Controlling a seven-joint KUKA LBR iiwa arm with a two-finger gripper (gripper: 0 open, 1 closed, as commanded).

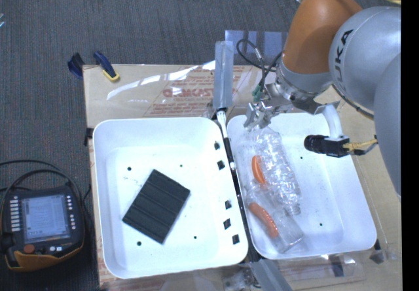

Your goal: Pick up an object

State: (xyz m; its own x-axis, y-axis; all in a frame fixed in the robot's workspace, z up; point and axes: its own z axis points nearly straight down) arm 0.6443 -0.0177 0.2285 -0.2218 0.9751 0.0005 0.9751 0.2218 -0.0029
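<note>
Camera view — crinkled clear plastic bottle

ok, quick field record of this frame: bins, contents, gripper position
left bin: holds one dark ribbed rectangular pad, lying flat, turned at a slant
right bin: holds a crumpled clear plastic bottle, two orange pieces beside it, and a clear container near the front
gripper: over the right bin's far left corner, at the bottle's upper end
grasp: cannot tell if anything is held
arm: reaches in from the right
off bench: teach pendant on the floor at left
</note>
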